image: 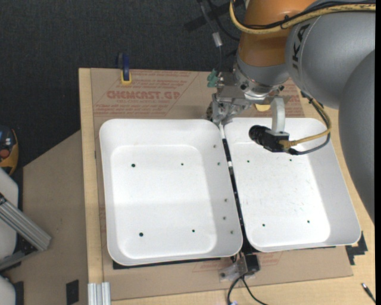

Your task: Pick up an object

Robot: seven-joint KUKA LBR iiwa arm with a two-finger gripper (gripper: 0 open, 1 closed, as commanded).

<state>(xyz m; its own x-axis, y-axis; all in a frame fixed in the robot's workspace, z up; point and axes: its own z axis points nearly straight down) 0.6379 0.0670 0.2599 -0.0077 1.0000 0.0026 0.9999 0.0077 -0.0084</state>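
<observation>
Closest to me is the big grey robot arm (345,71) with its bright orange band (268,12), and it is leaning in over the far side of the bench. Its two-finger gripper (222,114) is hanging low at the back, right where the two bins are meeting, just by their far rims. I am looking hard, but I cannot tell if the gripper is open or closed, because it is small and dark from up here. I am not making out anything caught in it, so I am not counting anything as picked up.

The shallow white plastic bin on the view's left (107,179) and the shallow white plastic bin on the view's right (336,190) are lying side by side on a flat brown board (155,92). On their white floors I am seeing tiny dark dots (133,165), and I am guessing those are part of the bins. Where the thing to pick up is, I cannot tell; it may be hiding under the gripper at the back edge.

So I am judging that the job is not done yet. Finding a thing, grabbing it and lifting it are all waiting.
</observation>
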